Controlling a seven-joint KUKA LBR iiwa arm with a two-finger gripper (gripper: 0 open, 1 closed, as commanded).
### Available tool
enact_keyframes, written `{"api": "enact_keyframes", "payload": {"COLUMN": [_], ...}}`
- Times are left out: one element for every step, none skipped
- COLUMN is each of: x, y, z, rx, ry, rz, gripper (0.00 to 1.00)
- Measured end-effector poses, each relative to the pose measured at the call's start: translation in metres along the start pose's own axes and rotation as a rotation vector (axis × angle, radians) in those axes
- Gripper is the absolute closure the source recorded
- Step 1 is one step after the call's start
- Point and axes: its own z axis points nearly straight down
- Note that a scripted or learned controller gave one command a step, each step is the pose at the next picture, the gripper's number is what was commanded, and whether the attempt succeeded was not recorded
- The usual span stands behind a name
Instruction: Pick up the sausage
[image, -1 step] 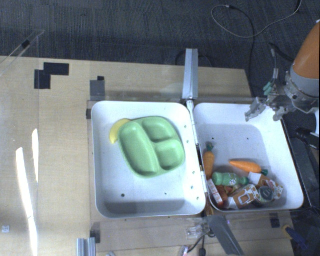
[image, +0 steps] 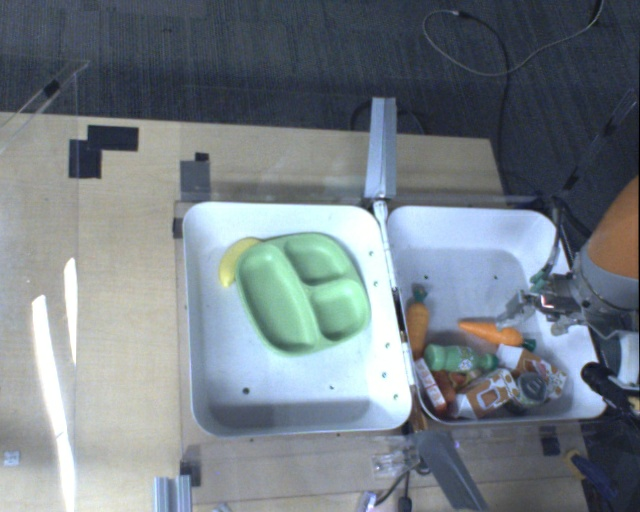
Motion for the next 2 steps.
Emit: {"api": "enact_keyframes", "payload": {"x": [0.056, 0.095], "y": [-0.029, -0.033], "z": [0.046, 0.055], "rx": [-0.016, -0.019], "ry": [-0.002, -0.001], "rz": [-0.022, -0.029], "gripper": [0.0, 0.0]}}
